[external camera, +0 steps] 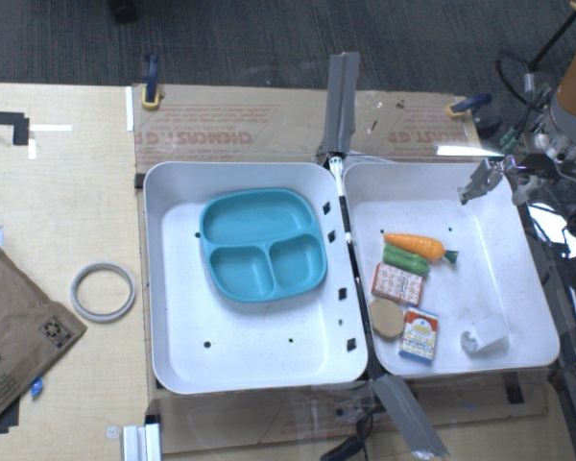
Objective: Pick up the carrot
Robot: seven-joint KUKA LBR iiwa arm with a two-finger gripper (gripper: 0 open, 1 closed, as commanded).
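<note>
The orange carrot [415, 246] with a green stem end lies on its side in the middle of the right bin [518, 286], touching a green vegetable [405, 260] just below it. My gripper [495, 186] hovers over the bin's far right corner, up and to the right of the carrot and well apart from it. It is open, with nothing between its fingers.
Below the carrot lie a red-and-white packet [397, 283], a tan round piece [388, 319], a small carton [420, 337] and a white object [485, 337]. The left bin [173, 334] holds a blue divided plate [264, 245]. A tape ring [103, 290] lies on the bench.
</note>
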